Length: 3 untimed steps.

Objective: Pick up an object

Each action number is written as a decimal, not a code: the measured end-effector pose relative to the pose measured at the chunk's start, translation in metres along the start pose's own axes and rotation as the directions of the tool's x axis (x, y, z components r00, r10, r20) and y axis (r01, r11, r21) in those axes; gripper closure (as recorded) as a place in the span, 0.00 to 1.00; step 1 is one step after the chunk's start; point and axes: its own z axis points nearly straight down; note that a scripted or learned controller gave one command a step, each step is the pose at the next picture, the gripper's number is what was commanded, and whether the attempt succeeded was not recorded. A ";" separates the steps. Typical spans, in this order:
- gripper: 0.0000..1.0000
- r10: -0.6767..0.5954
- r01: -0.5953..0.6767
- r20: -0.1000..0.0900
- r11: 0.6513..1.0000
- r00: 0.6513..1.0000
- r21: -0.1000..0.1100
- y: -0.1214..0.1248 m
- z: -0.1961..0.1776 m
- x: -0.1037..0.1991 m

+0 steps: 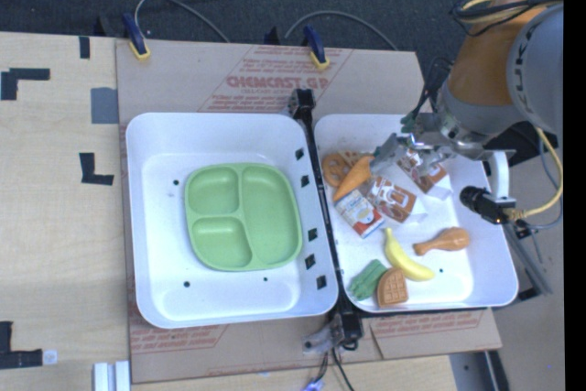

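the grey arm (513, 59) with its orange band comes in from the right and reaches down into the right bin (485, 288). its pincer (414, 146) hangs low over the top part of that bin, just above some small snack packs (423, 168). i cannot tell if the pincer is open or closed, and i see nothing held in it.

the right bin is full of toy food. an orange carrot (352, 179) lies near the wall between the bins, touching a brown waffle (334, 166). two snack boxes (377, 203) sit in the middle. below them are a yellow banana (406, 259), a chicken leg (443, 242), a green pepper (367, 279) and another waffle (392, 289).

the left bin (156, 224) holds a green plate (244, 217) with three parts. both bins sit on brown cardboard (275, 78) on the table (55, 224).
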 end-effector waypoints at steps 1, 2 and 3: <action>0.00 0.001 -0.001 0.002 1.000 1.000 -0.009 0.023 0.099 0.015; 0.00 0.000 0.000 0.003 1.000 1.000 0.001 0.073 0.103 0.022; 0.00 0.001 -0.001 0.003 1.000 1.000 -0.001 0.073 0.103 0.026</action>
